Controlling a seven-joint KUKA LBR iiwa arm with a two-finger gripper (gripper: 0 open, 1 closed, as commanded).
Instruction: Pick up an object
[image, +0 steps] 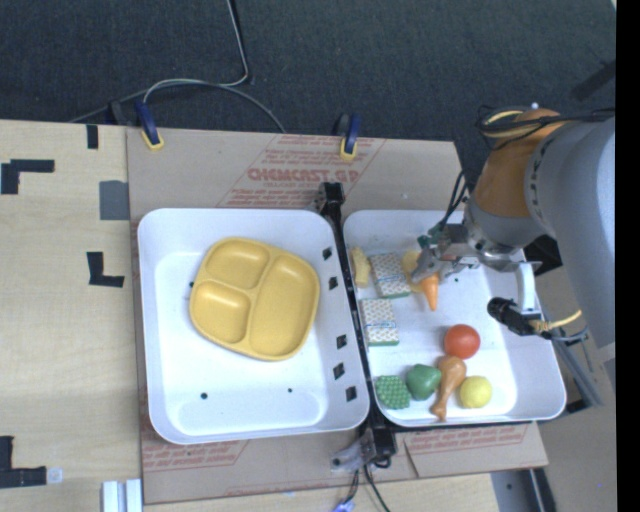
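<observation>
Cardboard-topped bench, two white bins; the right bin (545, 400) holds the toys. Gripper (436, 266) is low in that bin's upper part, its fingers seemingly closed on the orange carrot (430, 292), which hangs just beneath them — grasp likely made, lift not yet done.

"That yellow plate (254, 298) looks like smooth, slightly glossy plastic."

"Same for the white bins (170, 330). Under them, matt brown cardboard (300, 170), and pale wood-grain on the bench (50, 330)."
</observation>
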